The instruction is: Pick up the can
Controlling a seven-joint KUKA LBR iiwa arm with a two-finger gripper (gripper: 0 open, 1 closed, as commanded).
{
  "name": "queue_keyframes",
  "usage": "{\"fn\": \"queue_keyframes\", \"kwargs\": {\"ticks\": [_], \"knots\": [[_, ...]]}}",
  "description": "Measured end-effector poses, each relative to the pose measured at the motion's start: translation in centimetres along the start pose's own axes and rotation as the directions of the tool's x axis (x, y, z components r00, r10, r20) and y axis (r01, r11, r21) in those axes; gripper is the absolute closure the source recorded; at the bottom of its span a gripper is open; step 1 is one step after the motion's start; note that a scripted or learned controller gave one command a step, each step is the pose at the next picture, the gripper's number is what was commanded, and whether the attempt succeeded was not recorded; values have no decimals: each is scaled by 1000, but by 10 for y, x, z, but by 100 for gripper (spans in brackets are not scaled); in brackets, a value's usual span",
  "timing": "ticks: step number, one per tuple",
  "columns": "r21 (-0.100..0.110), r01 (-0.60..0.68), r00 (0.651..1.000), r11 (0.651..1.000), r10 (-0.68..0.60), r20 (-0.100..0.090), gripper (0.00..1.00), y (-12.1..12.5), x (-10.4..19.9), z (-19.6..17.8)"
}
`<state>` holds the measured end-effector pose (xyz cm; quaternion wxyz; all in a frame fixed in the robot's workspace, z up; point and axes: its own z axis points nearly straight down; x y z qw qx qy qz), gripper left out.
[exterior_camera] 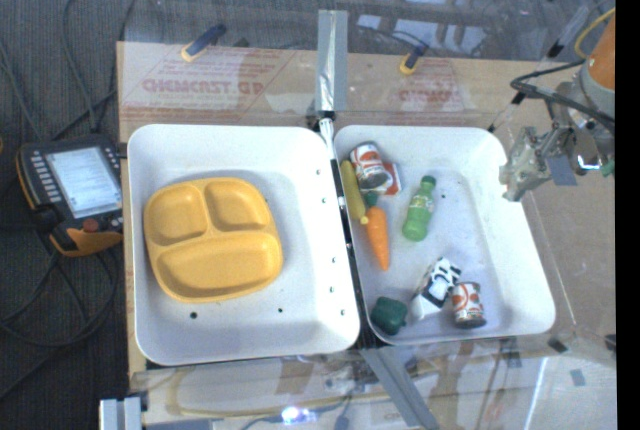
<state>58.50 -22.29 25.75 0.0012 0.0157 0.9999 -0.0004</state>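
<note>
can (467, 304) label unreadable (red-white) | bench board (200, 86) print partly legible: "CHEM" | tool (522, 171) state: cannot tell

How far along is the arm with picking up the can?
Nothing looks done yet. The can lies on its side in the right bin, at its near edge beside a black-and-white carton. The gripper sits above the bin's far right rim, carrying nothing. Reaching, grasping and lifting all remain.

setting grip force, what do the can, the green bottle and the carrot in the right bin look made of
Can: probably thin metal, with a glossy red and white printed label.
Green bottle: looks like smooth plastic, uniformly green with a slight sheen.
Carrot: likely a moulded plastic toy, matte even orange; foam or rubber cannot be ruled out.
</note>
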Motion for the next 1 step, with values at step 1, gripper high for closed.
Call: {"fn": "queue_keyframes", "kwargs": {"ticks": [1], "knots": [[0,104,995,995,-104,3,100,1,-24,-84]]}}
